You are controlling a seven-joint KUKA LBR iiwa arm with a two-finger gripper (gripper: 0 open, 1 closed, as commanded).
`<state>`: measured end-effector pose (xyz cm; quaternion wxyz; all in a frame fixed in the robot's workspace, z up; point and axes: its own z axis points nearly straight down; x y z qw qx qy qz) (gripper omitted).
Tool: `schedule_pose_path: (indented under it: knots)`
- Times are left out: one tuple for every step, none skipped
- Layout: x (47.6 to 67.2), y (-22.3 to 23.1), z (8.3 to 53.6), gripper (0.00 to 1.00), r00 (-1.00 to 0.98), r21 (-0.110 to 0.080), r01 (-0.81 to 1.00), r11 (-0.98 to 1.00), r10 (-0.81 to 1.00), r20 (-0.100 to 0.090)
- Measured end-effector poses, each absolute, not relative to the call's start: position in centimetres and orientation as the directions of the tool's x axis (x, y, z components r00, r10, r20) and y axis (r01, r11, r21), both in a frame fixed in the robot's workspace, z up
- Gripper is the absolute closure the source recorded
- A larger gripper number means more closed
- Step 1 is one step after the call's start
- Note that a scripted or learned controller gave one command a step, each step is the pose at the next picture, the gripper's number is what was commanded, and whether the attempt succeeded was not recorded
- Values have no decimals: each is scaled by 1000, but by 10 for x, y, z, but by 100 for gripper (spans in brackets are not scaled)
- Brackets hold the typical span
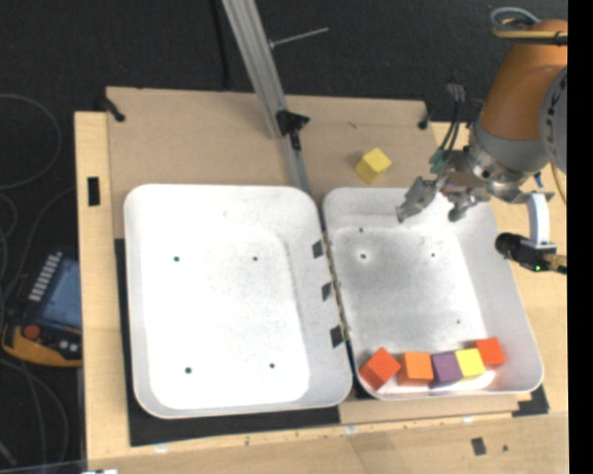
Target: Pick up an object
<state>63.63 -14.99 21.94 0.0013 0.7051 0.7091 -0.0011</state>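
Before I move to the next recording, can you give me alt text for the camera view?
The gripper hangs open above the far edge of the right bin, holding nothing. Five blocks line that bin's near wall: red-orange, orange, purple, yellow and red. The left bin lies beside it, and a yellow cube sits on the bench beyond the bins.

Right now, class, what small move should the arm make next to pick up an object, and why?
Probably travel toward the near edge of the right bin, since the gripper hangs open over its far edge, holding nothing, while the row of blocks lies along the near wall.
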Motion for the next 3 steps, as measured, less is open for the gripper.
schedule_pose_path:
  knots:
    - [603,-79,195,0,-7,-2,1000,7,1000,2]
    - [589,-50,197,0,-5,0,1000,5,1000,0]
    - [611,-47,197,0,-4,2,1000,4,1000,0]
